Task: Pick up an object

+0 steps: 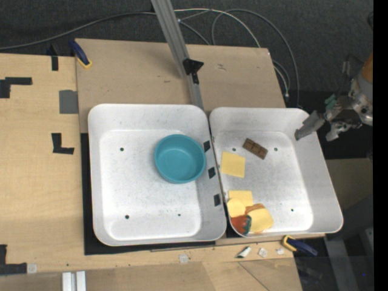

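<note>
Down at the near edge of the right bin point(315, 180), by its left corner, sits a heap of yellow pieces point(250, 211) with something red tucked in. Farther up lies a yellow square point(233, 164), and beyond it a small brown bar point(255, 148). Over in the left bin point(115, 193) rests a teal bowl point(179, 157), upright, near its right wall. Off the right bin's far right corner hovers the gripper point(321, 126), fingers parted, pinching nothing.
</note>
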